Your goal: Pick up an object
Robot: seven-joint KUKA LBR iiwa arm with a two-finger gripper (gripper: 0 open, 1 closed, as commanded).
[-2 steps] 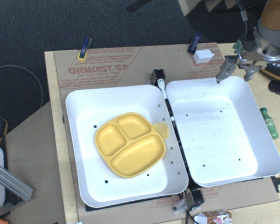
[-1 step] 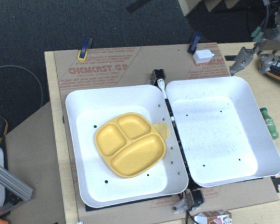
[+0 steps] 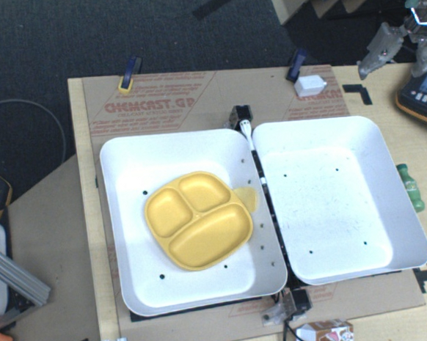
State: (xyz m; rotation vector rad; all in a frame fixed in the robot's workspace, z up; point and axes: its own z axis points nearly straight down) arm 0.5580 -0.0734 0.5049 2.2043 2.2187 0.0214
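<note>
On the camera view the yellow plate (image 3: pixel 199 220) lies flat in the left bin (image 3: pixel 121 210), near its middle. The grey piece at top right may be the gripper (image 3: pixel 382 45) — open or closed, I cannot tell. I'd aim for the plate's rim — its flat faces likely offer no hold.

yellow plate (image 3: pixel 199 220) fills left bin (image 3: pixel 121 210)
</note>
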